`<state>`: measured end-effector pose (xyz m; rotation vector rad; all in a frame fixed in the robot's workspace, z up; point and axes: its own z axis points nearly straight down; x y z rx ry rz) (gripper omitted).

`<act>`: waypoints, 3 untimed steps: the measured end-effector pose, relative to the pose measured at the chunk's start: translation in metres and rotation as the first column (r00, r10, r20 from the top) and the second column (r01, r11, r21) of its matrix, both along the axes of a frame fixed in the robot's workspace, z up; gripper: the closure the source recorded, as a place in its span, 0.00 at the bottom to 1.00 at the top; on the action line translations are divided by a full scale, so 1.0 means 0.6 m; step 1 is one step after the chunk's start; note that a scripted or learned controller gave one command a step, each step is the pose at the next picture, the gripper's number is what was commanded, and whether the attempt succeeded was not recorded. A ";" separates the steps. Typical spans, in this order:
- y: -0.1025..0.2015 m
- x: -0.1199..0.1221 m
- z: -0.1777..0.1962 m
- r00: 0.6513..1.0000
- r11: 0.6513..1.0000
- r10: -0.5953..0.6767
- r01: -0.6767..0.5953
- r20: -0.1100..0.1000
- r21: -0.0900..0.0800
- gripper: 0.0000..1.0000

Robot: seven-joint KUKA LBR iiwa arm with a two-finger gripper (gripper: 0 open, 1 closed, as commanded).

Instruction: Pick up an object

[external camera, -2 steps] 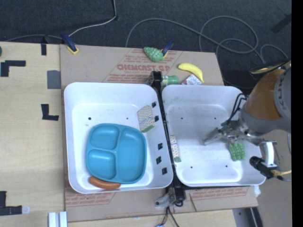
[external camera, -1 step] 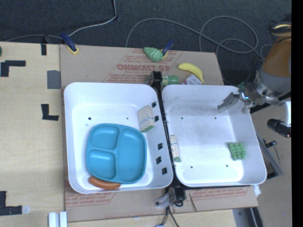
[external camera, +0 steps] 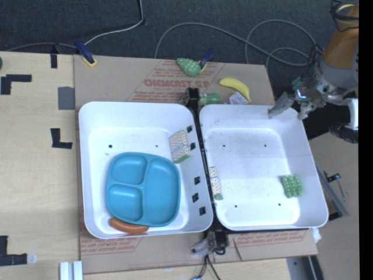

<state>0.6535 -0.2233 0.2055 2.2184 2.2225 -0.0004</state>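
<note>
Hovering just beyond right bin (external camera: 303, 134) far corner, gripper (external camera: 289, 102) carries nothing; finger state cannot tell. Pick not begun; green block (external camera: 292, 185) waits inside right bin.

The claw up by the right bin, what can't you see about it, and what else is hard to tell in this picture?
- The claw: small and blurred in the camera view; open or shut cannot be told.
- The arm: cut off by the picture's right edge.
- The orange sausage-like thing: partly tucked under the blue plate.
- The small packet on the divider: its print is too small to read.
- The green lump: too blurry to name.
</note>
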 end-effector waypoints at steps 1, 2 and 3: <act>0.002 0.023 -0.178 1.000 1.000 0.000 0.000 -0.006 0.003 0.00; 0.007 -0.089 -0.114 1.000 1.000 -0.001 0.001 -0.001 0.000 0.00; 0.006 0.026 -0.199 1.000 1.000 0.001 -0.001 -0.007 0.008 0.00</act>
